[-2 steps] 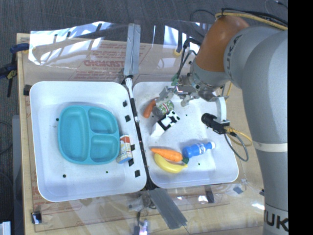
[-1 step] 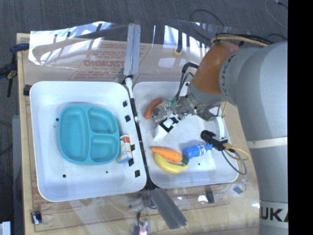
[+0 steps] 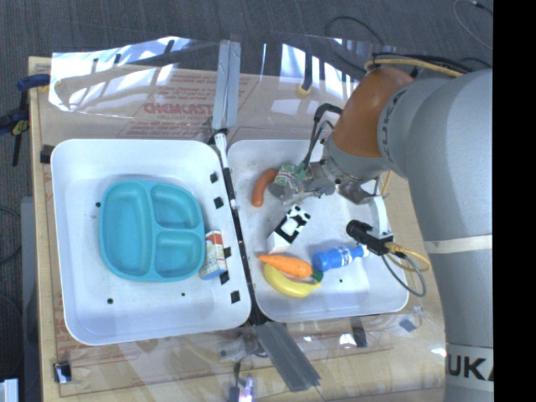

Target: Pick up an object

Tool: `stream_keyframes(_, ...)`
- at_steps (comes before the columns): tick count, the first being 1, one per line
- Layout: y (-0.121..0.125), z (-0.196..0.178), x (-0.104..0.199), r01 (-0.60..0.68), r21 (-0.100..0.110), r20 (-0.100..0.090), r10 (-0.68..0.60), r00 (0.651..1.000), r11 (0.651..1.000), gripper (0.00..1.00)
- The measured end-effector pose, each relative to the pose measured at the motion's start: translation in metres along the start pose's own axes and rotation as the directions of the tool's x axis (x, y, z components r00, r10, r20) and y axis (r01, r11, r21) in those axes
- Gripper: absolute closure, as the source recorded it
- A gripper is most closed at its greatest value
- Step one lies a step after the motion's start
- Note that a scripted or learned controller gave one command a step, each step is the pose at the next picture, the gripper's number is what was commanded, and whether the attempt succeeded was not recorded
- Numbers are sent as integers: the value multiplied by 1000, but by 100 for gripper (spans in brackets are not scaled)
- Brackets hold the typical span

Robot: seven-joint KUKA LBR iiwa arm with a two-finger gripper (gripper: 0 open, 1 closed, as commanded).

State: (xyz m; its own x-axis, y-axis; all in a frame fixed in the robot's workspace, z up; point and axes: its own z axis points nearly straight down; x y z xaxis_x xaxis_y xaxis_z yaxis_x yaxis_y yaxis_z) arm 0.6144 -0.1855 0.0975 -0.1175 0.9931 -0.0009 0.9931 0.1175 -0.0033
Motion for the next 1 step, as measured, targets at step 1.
stream_keyframes(1, 0, 0, 0, 0, 0, 0, 0, 1000, 1000, 0)
